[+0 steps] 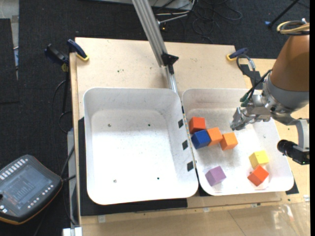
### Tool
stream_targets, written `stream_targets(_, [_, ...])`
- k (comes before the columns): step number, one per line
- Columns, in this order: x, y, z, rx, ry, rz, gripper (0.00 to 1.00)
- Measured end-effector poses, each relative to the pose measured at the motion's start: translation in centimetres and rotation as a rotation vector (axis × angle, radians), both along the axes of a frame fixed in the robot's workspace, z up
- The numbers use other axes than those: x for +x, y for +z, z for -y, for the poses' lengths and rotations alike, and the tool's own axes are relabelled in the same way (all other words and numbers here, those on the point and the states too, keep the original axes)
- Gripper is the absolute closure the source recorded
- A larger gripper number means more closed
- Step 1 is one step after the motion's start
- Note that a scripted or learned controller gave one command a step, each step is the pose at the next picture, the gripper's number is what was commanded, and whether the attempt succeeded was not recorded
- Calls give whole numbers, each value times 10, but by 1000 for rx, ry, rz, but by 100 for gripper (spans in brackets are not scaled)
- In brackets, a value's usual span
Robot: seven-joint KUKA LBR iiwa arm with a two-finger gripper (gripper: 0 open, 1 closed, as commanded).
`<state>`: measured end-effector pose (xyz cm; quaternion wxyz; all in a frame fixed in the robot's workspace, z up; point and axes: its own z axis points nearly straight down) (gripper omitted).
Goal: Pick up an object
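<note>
The metal gripper (pixel 238 123) hangs in the right white plastic bin (pixel 280 132), just above the small orange foam cube (pixel 229 141). I cannot tell how it is set. A blue foam cube (pixel 201 139) sits left of that orange cube.

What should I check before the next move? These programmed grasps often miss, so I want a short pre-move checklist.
1. Gripper over the right bin: ok.
2. Nothing between its fingers yet: cannot tell.
3. Target nearby: orange cube lies just below-left of the gripper: ok.
4. Target isolated: it touches another orange cube, beside the blue cube: not ok.
5. Easier options: purple cube stands alone: ok.
</note>
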<state>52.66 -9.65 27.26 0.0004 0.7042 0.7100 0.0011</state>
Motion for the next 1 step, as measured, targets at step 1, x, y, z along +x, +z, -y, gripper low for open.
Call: stream_targets(1, [9,-18,-47,0,-1,-4,100])
